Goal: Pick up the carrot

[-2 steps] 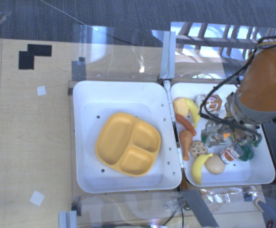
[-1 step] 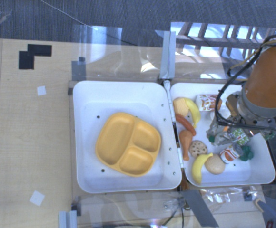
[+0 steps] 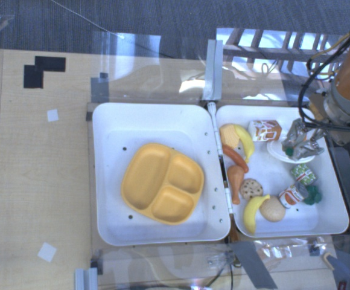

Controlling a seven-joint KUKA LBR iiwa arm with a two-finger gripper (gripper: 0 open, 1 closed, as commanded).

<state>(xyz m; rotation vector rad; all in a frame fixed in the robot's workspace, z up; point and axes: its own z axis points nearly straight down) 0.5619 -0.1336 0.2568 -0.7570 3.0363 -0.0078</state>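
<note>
Honestly can't tell how the grey two-finger gripper (image 3: 300,142) stands, and it's parked well away from the tapered orange carrot (image 3: 235,177), which sits jammed between the red-orange sausage (image 3: 235,157) and the speckled round cookie (image 3: 251,188), so it could easily grab a neighbour instead.

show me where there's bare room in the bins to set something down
Left bin: a bare white floor rings the yellow tray, widest along the top. Right bin: crowded; carrot, bananas, cookie and the gripper leave only a middle strip.
</note>
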